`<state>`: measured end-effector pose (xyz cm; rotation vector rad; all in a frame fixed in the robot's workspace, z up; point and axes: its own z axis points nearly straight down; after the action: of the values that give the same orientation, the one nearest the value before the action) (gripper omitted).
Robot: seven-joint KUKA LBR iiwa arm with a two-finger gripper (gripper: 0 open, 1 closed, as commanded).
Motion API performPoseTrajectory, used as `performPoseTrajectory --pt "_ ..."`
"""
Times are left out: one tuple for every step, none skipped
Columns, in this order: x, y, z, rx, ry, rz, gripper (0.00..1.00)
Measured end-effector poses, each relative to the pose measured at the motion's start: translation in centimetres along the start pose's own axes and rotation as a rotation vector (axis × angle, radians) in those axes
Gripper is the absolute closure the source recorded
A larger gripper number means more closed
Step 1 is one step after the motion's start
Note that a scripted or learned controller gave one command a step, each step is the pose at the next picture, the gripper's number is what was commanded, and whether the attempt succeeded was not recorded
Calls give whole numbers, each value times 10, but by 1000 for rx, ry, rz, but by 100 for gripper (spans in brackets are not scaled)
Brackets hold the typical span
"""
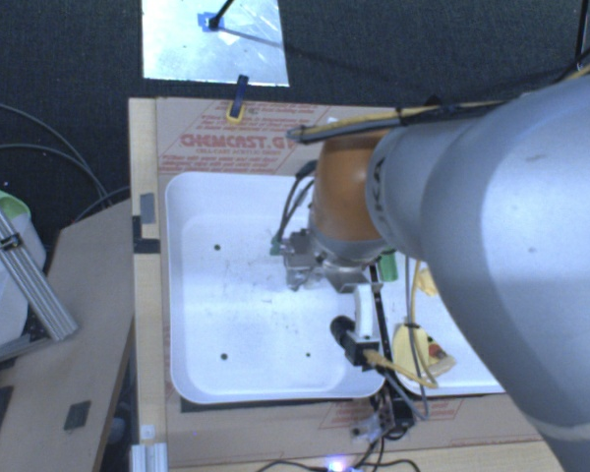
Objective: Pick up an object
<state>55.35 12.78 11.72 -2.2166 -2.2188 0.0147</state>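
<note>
Arm (492, 224) covers right bin; gripper (310, 268) hangs over left bin (192, 362) near its right edge. Yellow object (413, 352) (banana-like, partly hidden) lies by right bin's near-left corner. Looks light, soft, smooth; grasp mid-body, gently.

The left bin (226, 293) is white with a few small dark dots, and it lies on tan cardboard (216, 141) printed with red lettering. Above that bin hangs the arm (501, 244), grey with an orange band (344, 190). Right of the bin's edge lie a yellow object (418, 352) and a small green piece (387, 264).
</note>
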Motion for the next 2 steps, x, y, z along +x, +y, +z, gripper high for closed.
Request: performPoseTrajectory --pt "17 -69 35 -8 3 0 100" --pt "61 10 31 -19 6 -6 100"
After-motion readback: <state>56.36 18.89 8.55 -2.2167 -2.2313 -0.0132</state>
